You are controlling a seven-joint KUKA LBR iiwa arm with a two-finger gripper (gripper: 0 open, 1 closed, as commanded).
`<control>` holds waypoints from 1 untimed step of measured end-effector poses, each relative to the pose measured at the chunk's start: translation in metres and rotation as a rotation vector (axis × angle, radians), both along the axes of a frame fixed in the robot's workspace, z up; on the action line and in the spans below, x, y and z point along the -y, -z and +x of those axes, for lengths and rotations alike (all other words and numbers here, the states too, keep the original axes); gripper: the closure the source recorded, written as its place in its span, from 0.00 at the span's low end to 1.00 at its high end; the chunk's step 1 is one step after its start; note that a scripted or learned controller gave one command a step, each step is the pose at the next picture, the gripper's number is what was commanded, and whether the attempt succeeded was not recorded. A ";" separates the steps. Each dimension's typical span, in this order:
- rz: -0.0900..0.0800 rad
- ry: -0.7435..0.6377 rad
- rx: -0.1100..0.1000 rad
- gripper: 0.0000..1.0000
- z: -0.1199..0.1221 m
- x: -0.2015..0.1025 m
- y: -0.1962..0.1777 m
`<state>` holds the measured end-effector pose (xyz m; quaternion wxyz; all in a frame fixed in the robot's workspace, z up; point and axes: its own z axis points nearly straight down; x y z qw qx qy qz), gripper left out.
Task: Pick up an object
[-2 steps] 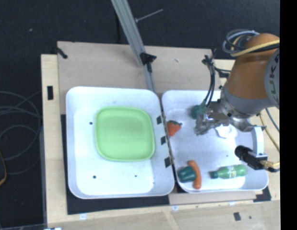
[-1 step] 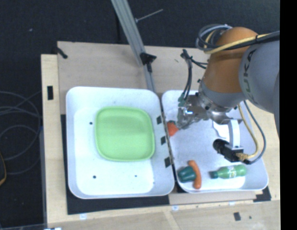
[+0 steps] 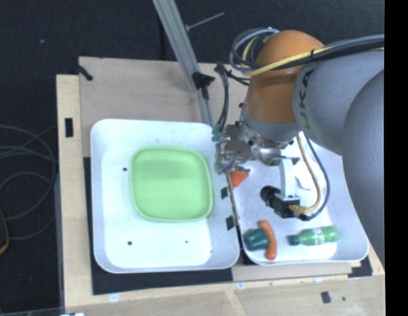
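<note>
My gripper (image 3: 230, 162) hangs over the inner left edge of the right bin (image 3: 342, 176), close to the divider between the two bins. A small orange-red object (image 3: 238, 176) sits directly under the gripper's tip, touching or nearly touching it; I cannot make out whether it is held. Nearer the front of the right bin lie a dark teal object (image 3: 254, 239) with an orange carrot-like piece (image 3: 269, 237) against it, and a green bottle (image 3: 314, 236) on its side.
A light green square plate (image 3: 171, 182) lies in the middle of the left bin (image 3: 111, 176). A grey metal pole (image 3: 180, 45) slants down from the top toward the bins' back edge. The arm's bulk covers the back of the right bin.
</note>
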<state>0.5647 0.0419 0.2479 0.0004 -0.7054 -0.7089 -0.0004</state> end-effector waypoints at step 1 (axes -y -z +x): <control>0.000 0.002 0.000 1.00 0.009 -0.045 -0.003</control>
